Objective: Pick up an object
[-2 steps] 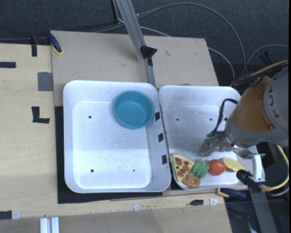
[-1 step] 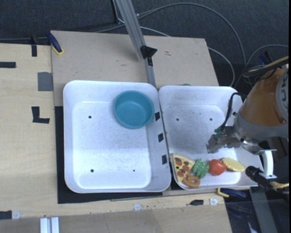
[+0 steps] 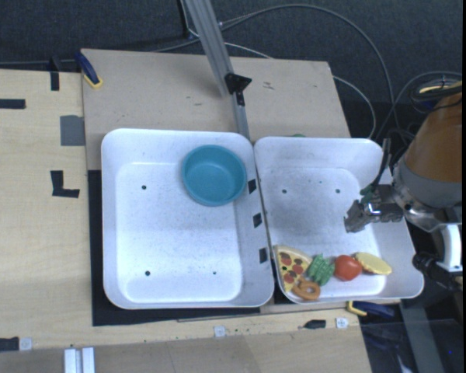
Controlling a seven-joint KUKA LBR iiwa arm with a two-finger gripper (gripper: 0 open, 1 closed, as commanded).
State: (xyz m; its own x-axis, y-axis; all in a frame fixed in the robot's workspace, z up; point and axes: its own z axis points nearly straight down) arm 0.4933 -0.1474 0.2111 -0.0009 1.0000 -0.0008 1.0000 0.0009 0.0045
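Note:
A blue bowl (image 3: 213, 175) sits at the back of the left bin (image 3: 132, 231). Along the front edge of the right bin (image 3: 311, 200) lie a pizza slice (image 3: 293, 270), a green toy (image 3: 321, 269), a red tomato (image 3: 346, 267) and a yellow piece (image 3: 373, 263). My gripper (image 3: 359, 216) hangs over the right side of the right bin, just behind the tomato and the yellow piece, with nothing visibly between its fingers.
A grey metal pole (image 3: 213, 45) slants from the top down to the seam between the bins. Cables (image 3: 349, 76) loop over the dark floor at the back right. The arm's orange band (image 3: 443, 142) is at the right edge.

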